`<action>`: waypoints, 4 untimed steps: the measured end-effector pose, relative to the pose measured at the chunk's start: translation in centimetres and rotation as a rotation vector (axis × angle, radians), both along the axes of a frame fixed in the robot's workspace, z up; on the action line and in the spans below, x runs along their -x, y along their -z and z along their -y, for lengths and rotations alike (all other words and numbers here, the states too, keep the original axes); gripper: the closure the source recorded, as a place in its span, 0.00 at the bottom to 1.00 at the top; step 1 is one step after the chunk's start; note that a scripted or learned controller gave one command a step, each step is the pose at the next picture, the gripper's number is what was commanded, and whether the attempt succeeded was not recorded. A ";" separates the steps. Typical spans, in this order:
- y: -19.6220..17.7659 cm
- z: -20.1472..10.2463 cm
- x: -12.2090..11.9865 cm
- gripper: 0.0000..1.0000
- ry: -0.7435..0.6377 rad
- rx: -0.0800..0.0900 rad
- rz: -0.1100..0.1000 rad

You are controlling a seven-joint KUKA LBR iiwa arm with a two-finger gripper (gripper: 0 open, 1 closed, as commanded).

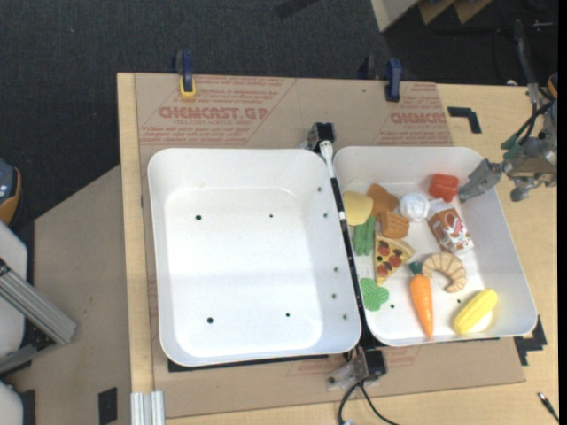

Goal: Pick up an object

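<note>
Our hand (483, 180) hangs at the frame's right edge; its grip we cannot tell. We judge the toy carrot (422, 301) light, stiff and slippery, best pinched mid-body.

My arm cut off by the right edge past the wrist, my gripper (477, 181) too small and blurred to read, the green toy (364, 237) partly tucked under the yellow piece (357, 207), wrapper print (449, 229) illegible.
</note>
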State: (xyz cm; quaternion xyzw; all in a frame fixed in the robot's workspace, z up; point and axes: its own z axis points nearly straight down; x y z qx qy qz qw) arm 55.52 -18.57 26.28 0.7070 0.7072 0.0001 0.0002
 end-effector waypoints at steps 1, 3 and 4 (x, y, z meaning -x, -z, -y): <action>16.5 -3.7 3.5 0.00 -0.001 -0.007 -0.015; 16.2 -5.9 -3.5 1.00 -0.001 -0.001 0.014; 17.2 -7.7 -11.7 1.00 -0.005 0.006 0.012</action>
